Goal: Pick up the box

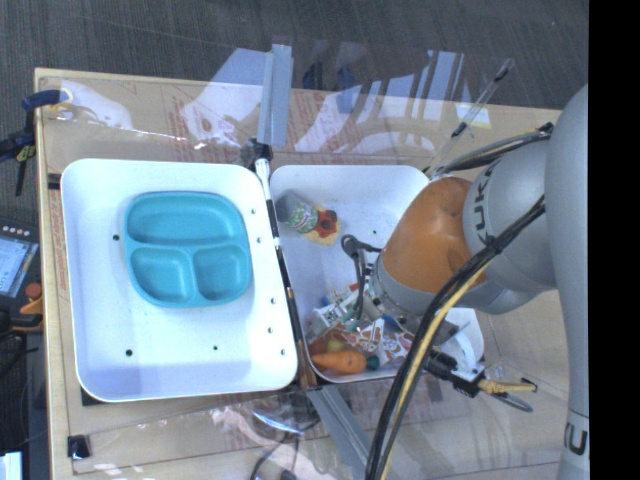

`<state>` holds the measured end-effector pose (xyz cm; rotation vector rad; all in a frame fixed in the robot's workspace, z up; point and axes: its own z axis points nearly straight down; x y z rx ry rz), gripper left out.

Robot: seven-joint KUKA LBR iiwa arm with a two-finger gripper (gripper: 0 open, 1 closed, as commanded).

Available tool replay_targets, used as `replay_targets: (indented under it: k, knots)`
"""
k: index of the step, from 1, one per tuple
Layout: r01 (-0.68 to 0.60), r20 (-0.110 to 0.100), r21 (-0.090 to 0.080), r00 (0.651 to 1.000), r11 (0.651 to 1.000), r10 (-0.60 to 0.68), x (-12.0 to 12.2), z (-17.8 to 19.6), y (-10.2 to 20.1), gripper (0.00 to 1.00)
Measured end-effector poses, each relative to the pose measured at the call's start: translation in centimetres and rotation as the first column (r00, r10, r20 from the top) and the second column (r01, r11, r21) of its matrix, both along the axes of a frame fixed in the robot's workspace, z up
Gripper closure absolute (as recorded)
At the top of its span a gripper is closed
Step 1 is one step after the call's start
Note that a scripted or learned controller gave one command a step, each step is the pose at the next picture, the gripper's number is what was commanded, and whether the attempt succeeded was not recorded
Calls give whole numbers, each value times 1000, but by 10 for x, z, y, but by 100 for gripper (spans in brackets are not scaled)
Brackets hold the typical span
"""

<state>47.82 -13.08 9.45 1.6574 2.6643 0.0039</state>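
Your arm [450,243] hangs low over the right bin [400,183], hiding the tool; you cannot tell its state. The box [345,318] lies in the near part of that bin, partly under the wrist, beside an orange piece [340,361] against the near rim. Far half has open room around a small toy [305,218]. Left bin [90,338] holds a blue tray [190,245], with bare floor along its edges.
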Motion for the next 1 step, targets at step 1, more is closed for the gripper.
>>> replay_targets:
  k: [1]
  knots:
    - [-2, 3, -2, 1000, 1000, 2, 1, 11, -1, 100]
